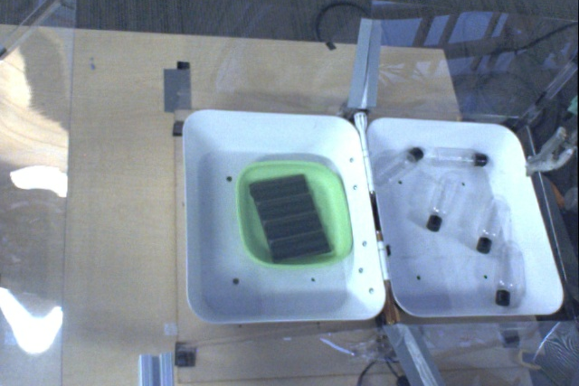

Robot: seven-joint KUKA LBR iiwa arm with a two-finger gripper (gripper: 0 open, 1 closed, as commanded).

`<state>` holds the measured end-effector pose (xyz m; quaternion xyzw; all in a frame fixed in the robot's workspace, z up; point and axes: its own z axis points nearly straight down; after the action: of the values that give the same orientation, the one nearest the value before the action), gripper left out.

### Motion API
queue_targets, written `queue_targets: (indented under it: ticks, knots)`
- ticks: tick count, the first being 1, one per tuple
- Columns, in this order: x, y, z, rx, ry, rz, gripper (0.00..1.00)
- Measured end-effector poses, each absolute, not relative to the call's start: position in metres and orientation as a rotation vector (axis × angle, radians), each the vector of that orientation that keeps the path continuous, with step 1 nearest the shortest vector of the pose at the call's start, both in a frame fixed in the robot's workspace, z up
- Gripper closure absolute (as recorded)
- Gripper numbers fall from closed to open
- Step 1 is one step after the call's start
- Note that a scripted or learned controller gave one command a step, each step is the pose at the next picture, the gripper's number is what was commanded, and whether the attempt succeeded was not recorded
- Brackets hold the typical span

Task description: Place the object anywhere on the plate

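Finding 1. The left bin (194,221) sits on the wooden bench (109,194), its right rim against the left rim of the right bin (541,259). A grey metal bar (365,68) runs from the far edge of the bench down to the seam between the two bins.

Finding 2. A green plate (246,205), square with rounded corners, lies on the floor of the left bin, right of its centre and close to the bin's right wall.

Finding 3. The object (288,217), a dark ridged block, lies flat on the plate. It sits near the plate's middle, turned slightly out of line with the plate's edges, with green rim visible all round it.

Finding 4. The right bin holds five clear vials with black caps, all lying on their sides:
- one vial (403,163) in the far left corner;
- a second vial (457,158) along the far wall;
- a third vial (441,205) near the bin's middle;
- a fourth vial (490,226) to the right of the third;
- a fifth vial (507,277) by the near right corner.

None touches another as far as can be made out.

Finding 5. The state of the gripper cannot be told from this view.

Finding 6. Bright glare patches lie across the left part of the bench.
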<state>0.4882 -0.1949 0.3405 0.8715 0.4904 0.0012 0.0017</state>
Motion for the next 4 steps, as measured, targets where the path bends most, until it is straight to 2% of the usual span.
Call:
queue_targets:
  ticks: [1, 2, 3, 4]
  knots:
    - [0.488, -0.153, 0.264, 2.74, 1.532, 0.004, 0.0]
    - [0.489, -0.195, 0.367, 2.696, 1.596, 0.009, 0.0]
    - [0.488, -0.191, 0.265, 2.732, 1.547, 0.003, 0.0]
    - [0.489, -0.194, 0.384, 2.792, 1.421, 0.011, 0.0]
